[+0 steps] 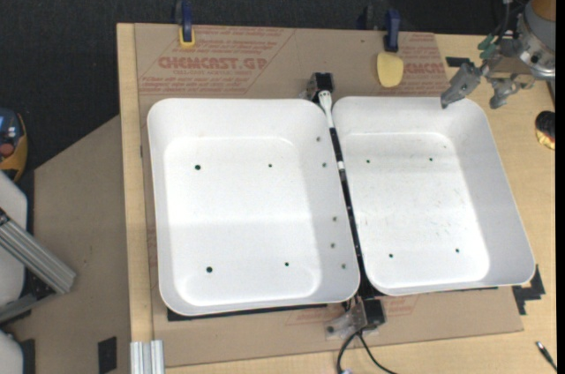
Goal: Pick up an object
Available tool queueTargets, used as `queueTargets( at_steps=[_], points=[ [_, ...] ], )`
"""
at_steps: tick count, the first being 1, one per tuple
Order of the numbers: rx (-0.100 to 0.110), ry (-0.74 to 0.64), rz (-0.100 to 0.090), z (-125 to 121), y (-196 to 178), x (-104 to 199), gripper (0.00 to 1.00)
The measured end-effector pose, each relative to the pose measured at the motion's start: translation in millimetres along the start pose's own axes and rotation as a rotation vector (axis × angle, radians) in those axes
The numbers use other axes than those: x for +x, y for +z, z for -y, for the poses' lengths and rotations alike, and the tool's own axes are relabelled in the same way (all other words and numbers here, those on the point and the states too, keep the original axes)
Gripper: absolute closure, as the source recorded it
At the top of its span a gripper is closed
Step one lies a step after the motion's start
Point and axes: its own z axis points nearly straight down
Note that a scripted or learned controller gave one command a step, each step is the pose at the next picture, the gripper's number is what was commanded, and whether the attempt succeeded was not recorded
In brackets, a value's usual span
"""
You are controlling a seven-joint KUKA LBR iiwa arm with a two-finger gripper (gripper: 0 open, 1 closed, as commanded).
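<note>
Two shallow white bins sit side by side on the worktop (265, 55): the left bin (243, 205) and the right bin (433, 196), their floors showing only small dark dots. Beyond the right bin's far rim, one pale yellow object (389, 70) lies on the brown board, below one of two blue clamps (392, 28). At far right, the tool (477, 90) hovers over the right bin's far corner, fingers spread apart, gripping nothing.
</note>
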Motion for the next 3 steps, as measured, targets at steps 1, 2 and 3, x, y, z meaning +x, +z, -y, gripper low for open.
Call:
queueTargets(
  at_steps=[1,2,3],
  points=[
    [-0.003,-0.001,0.001,-0.6,-11.0,-0.1,1.0],
    [-0.006,0.001,0.003,17.5,-49.0,-9.5,1.0],
    [-0.013,-0.001,0.006,-22.1,-122.4,-39.6,1.0]
  ],
)
